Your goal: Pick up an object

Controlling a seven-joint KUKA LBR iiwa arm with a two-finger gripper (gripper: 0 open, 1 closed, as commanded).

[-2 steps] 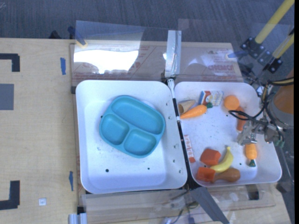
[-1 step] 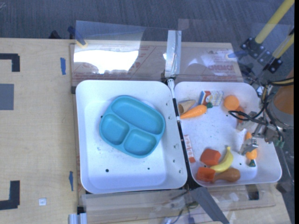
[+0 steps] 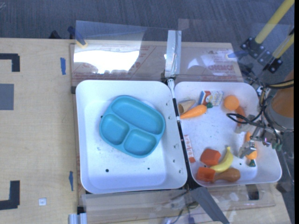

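Observation:
The right bin (image 3: pixel 212 130) holds several toy foods. An orange carrot (image 3: pixel 194 111) lies near its left wall, beside a small carton (image 3: pixel 211 97) and an orange ball (image 3: pixel 231 101). At the front lie a red block (image 3: pixel 210 156), a yellow banana (image 3: pixel 224 161), a brown piece (image 3: pixel 228 174) and a red-orange piece (image 3: pixel 204 173). My gripper (image 3: pixel 248 143) is low over the bin's right side, just above a small orange piece (image 3: pixel 252 156). Nothing is visibly held in it.
The left bin (image 3: pixel 88 125) contains a blue divided plate (image 3: pixel 132 125). A clear panel (image 3: pixel 117 50) stands behind the bins. Black cables (image 3: pixel 243 119) loop off the wrist over the right bin. Yellow poles (image 3: pixel 275 17) rise at the top right.

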